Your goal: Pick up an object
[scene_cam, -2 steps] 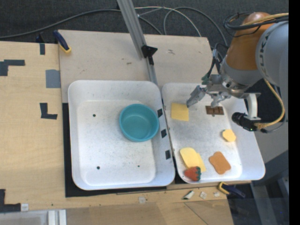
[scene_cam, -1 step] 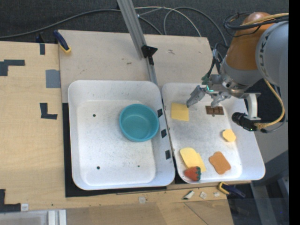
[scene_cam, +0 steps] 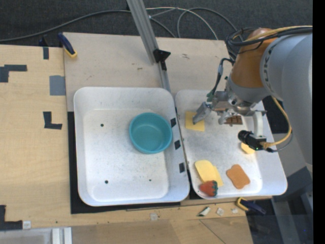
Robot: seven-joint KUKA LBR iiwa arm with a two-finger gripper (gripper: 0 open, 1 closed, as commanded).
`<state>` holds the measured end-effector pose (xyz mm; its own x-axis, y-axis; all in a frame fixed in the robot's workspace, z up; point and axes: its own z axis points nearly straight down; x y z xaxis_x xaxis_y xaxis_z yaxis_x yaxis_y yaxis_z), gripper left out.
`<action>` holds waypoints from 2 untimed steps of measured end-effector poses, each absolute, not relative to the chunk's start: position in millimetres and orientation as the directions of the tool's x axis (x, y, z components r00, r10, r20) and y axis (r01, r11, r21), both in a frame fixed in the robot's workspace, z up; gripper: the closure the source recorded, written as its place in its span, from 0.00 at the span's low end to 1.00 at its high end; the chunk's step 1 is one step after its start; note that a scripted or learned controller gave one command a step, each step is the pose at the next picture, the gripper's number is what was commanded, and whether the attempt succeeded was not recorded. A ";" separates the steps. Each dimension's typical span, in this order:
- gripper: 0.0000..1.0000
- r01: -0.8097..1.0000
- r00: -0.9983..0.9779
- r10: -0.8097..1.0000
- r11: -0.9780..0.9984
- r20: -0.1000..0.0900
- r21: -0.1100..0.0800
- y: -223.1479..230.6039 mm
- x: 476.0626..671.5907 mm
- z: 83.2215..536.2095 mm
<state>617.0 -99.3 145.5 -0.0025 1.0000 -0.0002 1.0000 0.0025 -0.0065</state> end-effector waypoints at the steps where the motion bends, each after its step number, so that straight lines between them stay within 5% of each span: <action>1: 0.00 1.000 -0.002 1.000 0.002 0.000 -0.007 -98.4 615.3 91.0; 2: 1.00 1.000 -0.003 1.000 0.003 0.000 -0.004 -97.8 616.5 104.2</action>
